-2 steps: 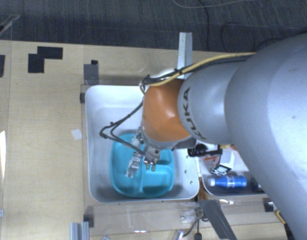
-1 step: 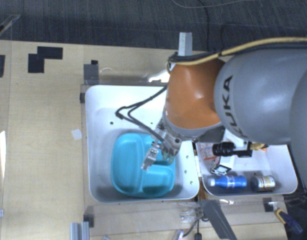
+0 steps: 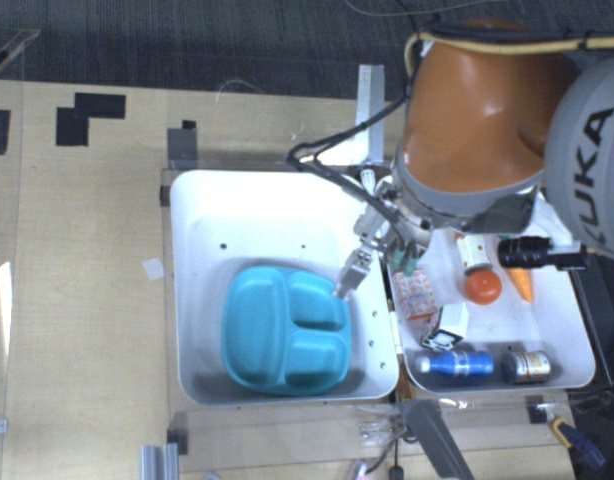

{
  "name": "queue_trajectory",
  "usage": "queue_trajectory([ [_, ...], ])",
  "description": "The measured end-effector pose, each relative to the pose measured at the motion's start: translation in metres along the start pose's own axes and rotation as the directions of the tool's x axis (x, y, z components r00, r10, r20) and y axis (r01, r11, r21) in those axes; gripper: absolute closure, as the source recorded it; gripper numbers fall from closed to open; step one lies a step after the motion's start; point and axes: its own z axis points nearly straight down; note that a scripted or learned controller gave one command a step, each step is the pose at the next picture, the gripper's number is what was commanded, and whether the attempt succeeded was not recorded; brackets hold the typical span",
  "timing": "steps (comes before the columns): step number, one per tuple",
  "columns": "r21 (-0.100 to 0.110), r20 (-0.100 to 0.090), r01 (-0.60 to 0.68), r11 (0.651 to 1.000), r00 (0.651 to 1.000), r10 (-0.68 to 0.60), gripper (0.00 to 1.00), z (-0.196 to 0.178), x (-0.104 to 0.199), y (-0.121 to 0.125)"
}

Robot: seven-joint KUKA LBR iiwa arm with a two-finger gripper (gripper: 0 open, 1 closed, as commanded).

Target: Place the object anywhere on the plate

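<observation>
Wooden surface (image 3: 77, 268), pale, with black marks at far left. Left bin (image 3: 197, 228): one blue plate (image 3: 285, 330) with three compartments, nothing lying on it. Gripper (image 3: 349, 278): poised over the plate's upper right corner; jaw state cannot be told, no object seen in it. Right bin (image 3: 577, 358): printed packet (image 3: 416, 293), orange ball (image 3: 482, 286), carrot (image 3: 522, 284), blue bottle (image 3: 457, 365), small can (image 3: 528, 366). Status: placement not yet done; which object is meant is unclear.

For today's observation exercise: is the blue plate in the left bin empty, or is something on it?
Empty. The blue plate shows bare compartments; the gripper hangs at its upper right edge.
</observation>
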Motion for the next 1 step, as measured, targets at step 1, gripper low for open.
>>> queue_trajectory([
  [1, -0.006, 0.007, 0.008, 1.000, 1.000, -0.008, 1.00, -0.0118, -0.0008, 0.0025],
])
